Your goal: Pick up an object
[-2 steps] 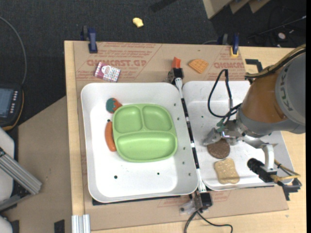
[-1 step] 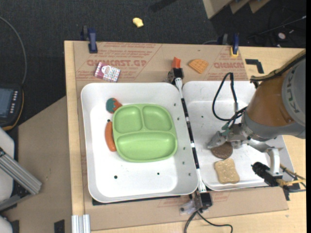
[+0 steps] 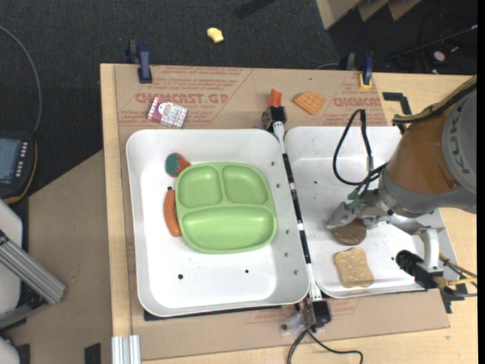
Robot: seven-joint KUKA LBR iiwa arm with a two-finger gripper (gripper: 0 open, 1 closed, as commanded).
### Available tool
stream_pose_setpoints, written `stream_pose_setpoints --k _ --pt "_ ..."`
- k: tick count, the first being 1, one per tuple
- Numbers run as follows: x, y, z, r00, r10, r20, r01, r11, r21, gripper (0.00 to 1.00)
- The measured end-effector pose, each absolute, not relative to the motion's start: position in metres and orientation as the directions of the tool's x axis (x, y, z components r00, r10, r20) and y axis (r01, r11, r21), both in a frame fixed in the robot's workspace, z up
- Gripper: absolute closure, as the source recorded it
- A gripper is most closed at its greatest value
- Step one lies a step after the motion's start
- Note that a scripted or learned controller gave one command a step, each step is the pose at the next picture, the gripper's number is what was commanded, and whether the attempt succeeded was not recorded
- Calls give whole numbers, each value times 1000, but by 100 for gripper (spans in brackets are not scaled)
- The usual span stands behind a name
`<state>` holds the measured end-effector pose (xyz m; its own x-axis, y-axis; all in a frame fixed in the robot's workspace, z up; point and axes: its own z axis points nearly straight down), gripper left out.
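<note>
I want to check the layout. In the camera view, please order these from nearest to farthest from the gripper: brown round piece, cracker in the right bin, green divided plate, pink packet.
Gripper in the right bin.
1. Brown round piece, just under it.
2. Cracker, same bin, front.
3. Green divided plate, left bin.
4. Pink packet, on the board behind the left bin.

Even, bright overhead light — soft shadows, mild blur.
</note>
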<state>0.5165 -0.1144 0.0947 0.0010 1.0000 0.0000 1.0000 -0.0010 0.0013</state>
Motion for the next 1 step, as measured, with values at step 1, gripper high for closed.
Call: stream_pose_setpoints --k 1 --pt "572 -72 190 -7 1000 -2 1000 7 12 100"
